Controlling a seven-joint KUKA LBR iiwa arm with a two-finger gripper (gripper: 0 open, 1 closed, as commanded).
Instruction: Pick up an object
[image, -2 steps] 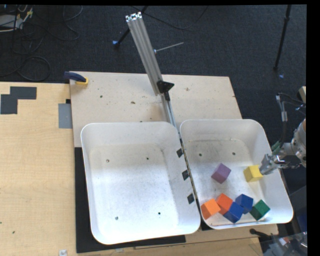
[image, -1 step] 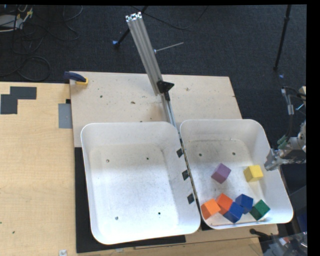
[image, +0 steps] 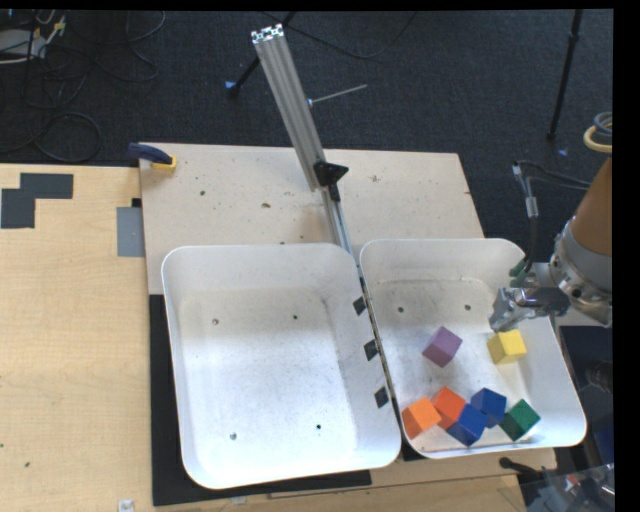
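Observation:
The right bin (image: 440, 258) holds several small blocks. A purple cube (image: 441, 346) lies near its middle and a yellow cube (image: 507, 346) lies to the right of it. Near the front rim two orange blocks (image: 435, 410), two blue blocks (image: 478, 414) and a green block (image: 520, 419) are bunched together. My gripper (image: 505, 309) reaches in from the right over the bin's right side, just above and slightly left of the yellow cube. Nothing shows between its fingers.
The left bin (image: 260, 360) stands beside the right one, with black clips (image: 370, 348) along the shared wall. A slanted aluminium bar (image: 295, 105) rises behind the bins. A blue and yellow clamp (image: 152, 155) sits at the board's far left corner.

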